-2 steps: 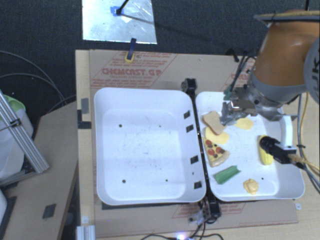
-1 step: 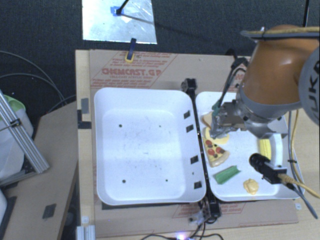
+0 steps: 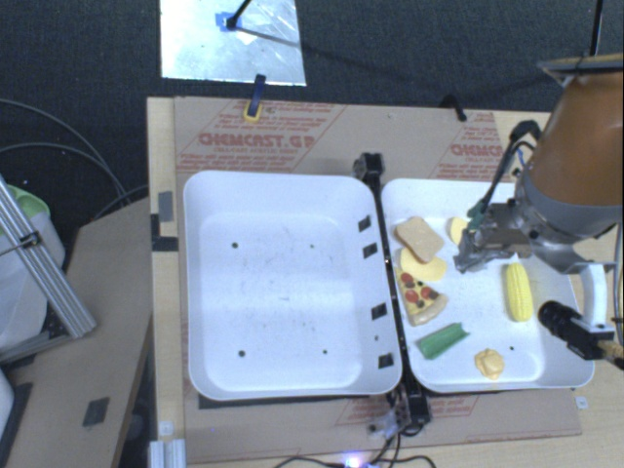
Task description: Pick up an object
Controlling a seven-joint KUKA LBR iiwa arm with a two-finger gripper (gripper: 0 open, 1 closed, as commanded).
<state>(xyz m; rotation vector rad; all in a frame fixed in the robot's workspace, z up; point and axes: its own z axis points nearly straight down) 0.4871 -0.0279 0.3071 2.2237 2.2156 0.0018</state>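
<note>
Jaws of the gripper [image 3: 472, 252] hang low over the right bin [image 3: 556, 373], though whether they are open or closed I cannot tell. Left bin [image 3: 283, 286] sits beside it. Below the jaws lie bread slice [image 3: 419, 238], corn cob [image 3: 519, 292], pizza slice [image 3: 423, 299], green pepper [image 3: 442, 339].

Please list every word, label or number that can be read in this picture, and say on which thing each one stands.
"CHEMCAST GP", red print, on the brown board behind the left bin.
A second red print of the same look, on the board behind the right bin, at about: cut off by the arm, too blurred to read fully.
No text is readable on the toy food or the bins.
</note>
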